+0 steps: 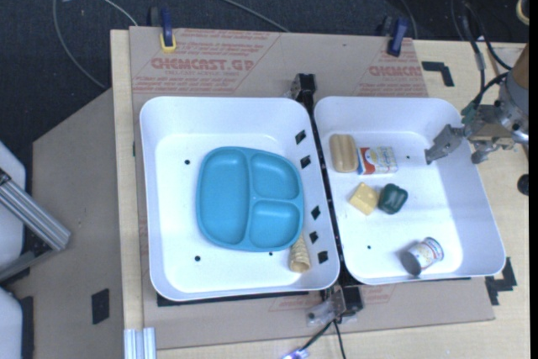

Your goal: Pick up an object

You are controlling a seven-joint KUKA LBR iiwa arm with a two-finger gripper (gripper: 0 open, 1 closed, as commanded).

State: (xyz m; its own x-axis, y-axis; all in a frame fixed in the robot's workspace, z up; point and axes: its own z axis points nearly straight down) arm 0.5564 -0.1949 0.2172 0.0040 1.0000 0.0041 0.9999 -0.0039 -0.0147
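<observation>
Hovering at the right bin's (471, 206) far right rim, the jaws (458, 143) grip nothing; whether they are spread or pressed together cannot be told from this view. All candidate objects lie to the jaws' left. Nearest are the small carton (378, 159) and tan block (342, 153); the yellow wedge (364, 198) touches the green object (392, 198), so a descent there may strike both. The can (422, 256) lies on its side and may roll away on contact.
</observation>
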